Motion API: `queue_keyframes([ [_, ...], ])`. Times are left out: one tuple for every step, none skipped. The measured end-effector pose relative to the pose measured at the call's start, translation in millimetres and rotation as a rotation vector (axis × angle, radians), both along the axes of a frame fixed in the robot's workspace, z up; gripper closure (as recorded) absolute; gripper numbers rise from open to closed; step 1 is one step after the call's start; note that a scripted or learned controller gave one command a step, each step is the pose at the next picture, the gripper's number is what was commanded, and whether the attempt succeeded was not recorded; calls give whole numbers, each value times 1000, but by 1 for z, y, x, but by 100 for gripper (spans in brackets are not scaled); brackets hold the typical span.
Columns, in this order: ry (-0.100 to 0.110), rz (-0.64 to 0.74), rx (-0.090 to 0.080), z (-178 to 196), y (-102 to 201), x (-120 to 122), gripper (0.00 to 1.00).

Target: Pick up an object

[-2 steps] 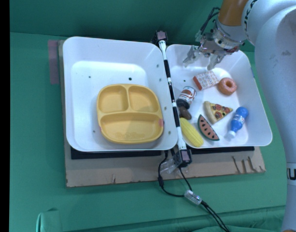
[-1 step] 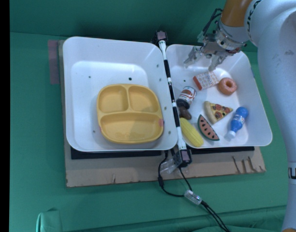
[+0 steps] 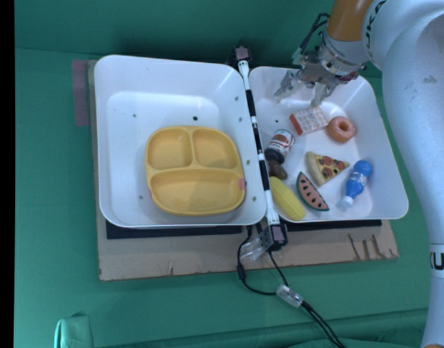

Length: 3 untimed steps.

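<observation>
My gripper (image 3: 303, 90) hangs over the back of the right bin (image 3: 384, 158), open, with nothing between its spread fingers (image 3: 286, 86). Just in front of it lies a small pink and white carton (image 3: 308, 119), with a glazed donut (image 3: 341, 129) to its right. Nearer the divider stands a dark jar (image 3: 281, 145) with a brown lump (image 3: 277, 170) below it. Further forward lie a pizza slice (image 3: 326, 167), a watermelon slice (image 3: 311, 192), a blue bottle (image 3: 355, 182) and a yellow corn cob (image 3: 287, 198).
The left bin (image 3: 127, 85) holds a yellow divided plate (image 3: 195, 170). A black and white bar (image 3: 253, 122) runs between the bins. Cables (image 3: 279, 285) trail off the cardboard base at the front. The grey arm (image 3: 417, 85) comes down along the right side.
</observation>
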<state>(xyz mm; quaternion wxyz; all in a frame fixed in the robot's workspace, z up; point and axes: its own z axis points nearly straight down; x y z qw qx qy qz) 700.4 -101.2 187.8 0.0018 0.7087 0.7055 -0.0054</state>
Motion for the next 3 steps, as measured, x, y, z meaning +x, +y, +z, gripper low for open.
queue_keyframes([
  [1, 0, 1, -1, 0, 0, 0],
  [1, 1, 2, -1, -1, 0, 0],
  [1, -1, 0, -1, 1, 0, 0],
])
